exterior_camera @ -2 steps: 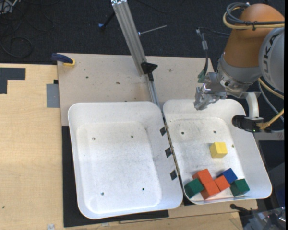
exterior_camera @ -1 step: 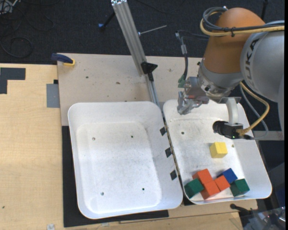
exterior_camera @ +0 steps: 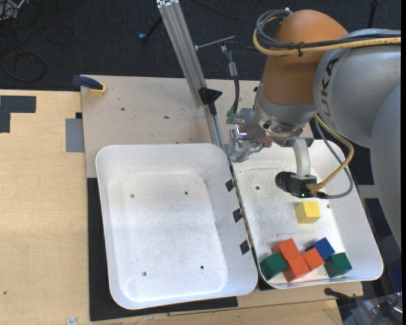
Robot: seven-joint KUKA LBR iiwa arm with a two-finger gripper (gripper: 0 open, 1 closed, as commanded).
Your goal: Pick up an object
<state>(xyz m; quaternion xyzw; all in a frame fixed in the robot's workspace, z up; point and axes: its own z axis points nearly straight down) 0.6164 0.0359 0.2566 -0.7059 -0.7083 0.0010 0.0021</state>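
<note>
While the grey arm (exterior_camera: 352, 93) with its orange band (exterior_camera: 301, 53) reaches in from the right, its hand (exterior_camera: 242, 141) hangs over the far left corner of the right bin (exterior_camera: 372, 249), close to the divide between the two bins. The fingers are too small and cluttered against the metal parts there to make out, so I cannot tell whether the hand is spread or clenched, and nothing can be seen held in it. A small black unit (exterior_camera: 296, 183) with a green light hangs below the wrist on a pale bracket, just above the yellow block (exterior_camera: 308, 211), which sits alone in the middle of the right bin. Nearer, in that bin's near end, a cluster of blocks lies packed together: an orange block (exterior_camera: 287, 249) beside a second orange one (exterior_camera: 313, 257), a blue block (exterior_camera: 324, 247) at the right of them, a green block (exterior_camera: 273, 265) at the left and another green block (exterior_camera: 337, 265) at the right near the rim. The hand is well apart from all of these. The left bin (exterior_camera: 115, 181) lies beside it on the worktop (exterior_camera: 34, 202), and a slanted metal rail (exterior_camera: 186, 53) rises from the far side between the bins.
</note>
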